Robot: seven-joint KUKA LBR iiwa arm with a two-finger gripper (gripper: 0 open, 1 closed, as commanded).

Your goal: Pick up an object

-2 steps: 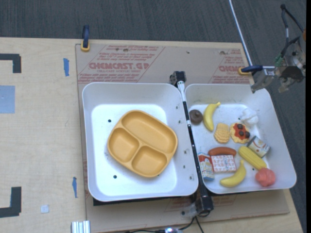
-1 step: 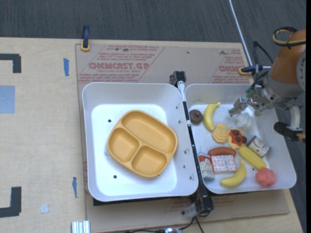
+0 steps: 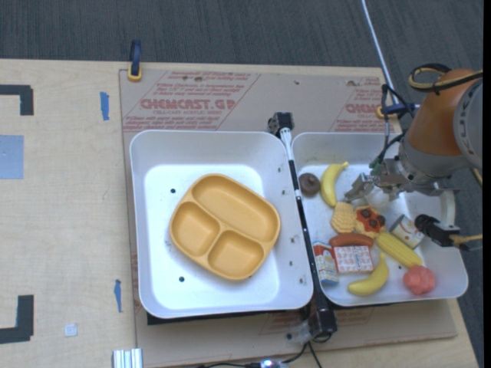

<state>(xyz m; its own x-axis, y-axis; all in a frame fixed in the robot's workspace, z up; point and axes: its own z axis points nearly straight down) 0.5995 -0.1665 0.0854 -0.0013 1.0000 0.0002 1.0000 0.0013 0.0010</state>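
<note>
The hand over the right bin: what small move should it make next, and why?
Probably a short, straight descent. The hand hangs above the right bin, close over the waffle and a small red and black toy, and no object sits between its fingers. The yellow tray lies in the left bin, far from it.

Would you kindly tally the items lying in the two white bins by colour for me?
Yellow or orange-yellow: 5 - divided tray, upper banana, lower banana, corn cob, waffle
Red or pink: 3 - sausage, pink ball, red and white carton
Brown: 1 - doughnut
Total: 9; small pieces under the gripper are too unclear to count.
</note>
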